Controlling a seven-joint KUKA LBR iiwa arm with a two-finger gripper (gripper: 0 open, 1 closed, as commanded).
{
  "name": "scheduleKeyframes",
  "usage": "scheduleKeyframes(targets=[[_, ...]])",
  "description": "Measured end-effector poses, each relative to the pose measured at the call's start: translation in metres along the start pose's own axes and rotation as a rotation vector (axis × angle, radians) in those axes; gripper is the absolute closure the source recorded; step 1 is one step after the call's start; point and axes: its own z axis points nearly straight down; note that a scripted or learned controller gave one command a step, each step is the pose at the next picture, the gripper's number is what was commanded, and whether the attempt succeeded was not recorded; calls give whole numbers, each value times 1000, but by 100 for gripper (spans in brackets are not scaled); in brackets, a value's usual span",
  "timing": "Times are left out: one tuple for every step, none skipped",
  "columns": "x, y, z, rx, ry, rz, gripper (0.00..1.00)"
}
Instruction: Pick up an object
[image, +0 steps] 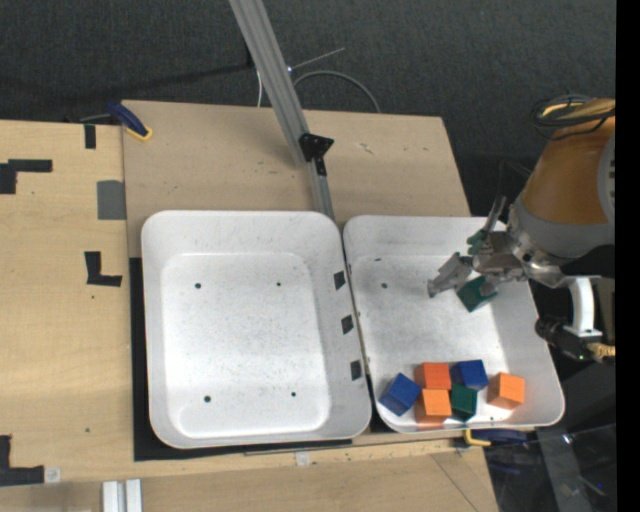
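- Far left we see the wooden bench (60, 300) with black tape marks.
- Next, the left bin (160, 300), white and shallow, touching its neighbour.
- A metal pole (285, 90) slants down from the top toward the seam between bins.
- Right bin (400, 250): a cluster along its near edge, namely a blue cube (400, 392), orange cubes (435, 376) (435, 403), another blue cube (469, 374), a dark green cube (463, 400), and an orange cube (508, 389) slightly apart.
- Gripper (470, 280) over the right bin's upper right (arm enters from the right); we see a green block (476, 293) pinched between its fingers, well apart from the cluster.
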Motion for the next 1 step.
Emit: scheduleKeyframes(targets=[[0, 0, 0, 0, 0, 0, 0]])
